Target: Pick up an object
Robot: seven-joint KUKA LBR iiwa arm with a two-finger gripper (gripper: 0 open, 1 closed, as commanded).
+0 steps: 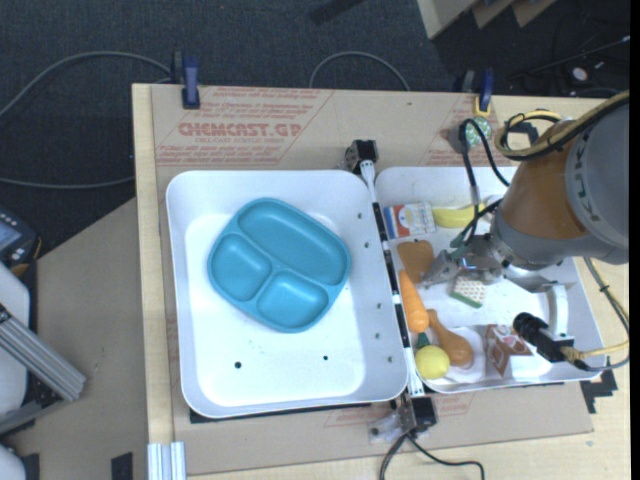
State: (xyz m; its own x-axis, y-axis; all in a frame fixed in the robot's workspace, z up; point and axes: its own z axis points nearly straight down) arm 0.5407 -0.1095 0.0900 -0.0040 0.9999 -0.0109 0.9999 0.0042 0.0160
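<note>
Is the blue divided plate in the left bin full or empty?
Empty. The blue plate lies flat in the left bin; its three compartments show bare blue.

Blue plate (279, 263); orange carrot (413, 304); yellow lemon (432, 361).

The scene is viewed by a single fixed camera set above the bench (250, 118), looking down at a slant from a moderate distance. Both white bins are taken in whole, the left bin (190, 298) near the middle of the frame and the right bin (580, 298) toward the right edge. The dark floor is seen beyond the bench at the top and left.
</note>
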